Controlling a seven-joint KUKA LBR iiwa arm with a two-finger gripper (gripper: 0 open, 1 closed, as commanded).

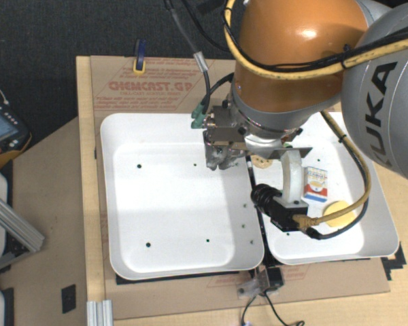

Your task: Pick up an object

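My gripper (221, 156) hangs over the right rear part of the left white bin (132, 202), close to the wall between the two bins. In the right bin (367, 243) lies a small white box with red and blue print (316, 184). A yellow round piece (338, 213) rests in front of that box. A small tan thing (262, 160) peeks out beside the wrist, just right of the dividing wall. The big orange wrist band hides the back of the right bin.
Both bins sit on a brown cardboard sheet (149, 83) with red print. A blue clip (140, 54) stands at its back edge. Grey metal rails (13, 223) lie off the bench at the left.
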